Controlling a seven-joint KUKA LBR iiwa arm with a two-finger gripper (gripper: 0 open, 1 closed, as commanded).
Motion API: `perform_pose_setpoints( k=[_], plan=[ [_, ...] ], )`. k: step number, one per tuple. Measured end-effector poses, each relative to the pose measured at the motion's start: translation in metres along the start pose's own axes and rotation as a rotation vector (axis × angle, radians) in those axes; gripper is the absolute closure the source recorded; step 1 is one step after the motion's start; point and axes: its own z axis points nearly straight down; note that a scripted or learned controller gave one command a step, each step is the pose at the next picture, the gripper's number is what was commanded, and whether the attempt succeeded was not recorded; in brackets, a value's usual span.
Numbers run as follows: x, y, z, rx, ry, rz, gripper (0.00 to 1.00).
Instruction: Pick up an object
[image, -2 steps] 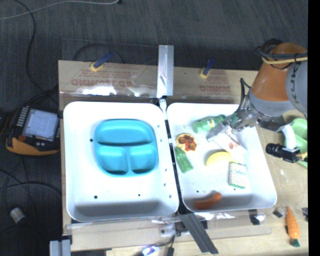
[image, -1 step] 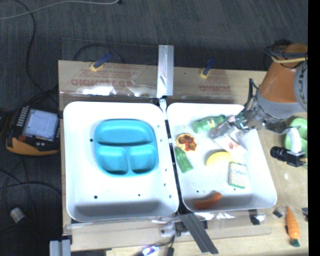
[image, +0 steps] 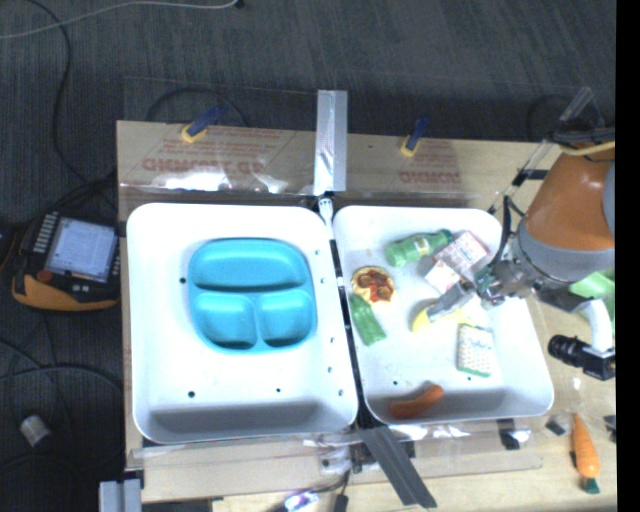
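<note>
Evidently the hand (image: 462, 296) hangs low over the right bin (image: 520, 400), its dark fingers reaching leftward from the grey wrist toward a small yellow piece (image: 425, 316) that looks like a toy banana or lemon wedge. Whether the fingers are spread or closed on anything I cannot tell — they blur into the clutter beneath.

The nearest candidates lie in the upper middle of that bin. A green bottle (image: 417, 246) rests on its side near the back wall, and just beside it to the right is a pinkish-white packet (image: 458, 254), partly under the wrist. Both look like light plastic or card; the bottle is smooth and round, so it probably rolls and slips unless it is pinched across the body at mid-length. The packet seems flat and thin, likely awkward to take unless an edge stands up.

Further left sits a round toy pizza slice or tart (image: 374, 285), with a green pickle-like piece (image: 366, 323) just below it near the left wall. A pale mesh-patterned sponge or pouch (image: 475, 349) lies right of centre — it looks soft, so it should give under the fingers and hold well. An orange carrot-like piece (image: 415, 401) lies against the front wall, hard to reach cleanly.

The left bin (image: 150, 300) carries a blue divided tray (image: 252, 292).

The yellow piece looks small, rigid and light; a grip across its narrow width seems best.
</note>
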Motion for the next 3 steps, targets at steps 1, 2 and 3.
perform_pose_setpoints(
  k=[1, 2, 3],
  plan=[
    [0.035, 0.026, 0.098, -0.010, -0.005, 0.059, 0.00],
    [-0.052, 0.052, 0.091, -0.003, 0.001, 0.035, 0.00],
    [-0.073, 0.073, 0.094, 0.003, 0.016, -0.118, 0.00]
  ],
)
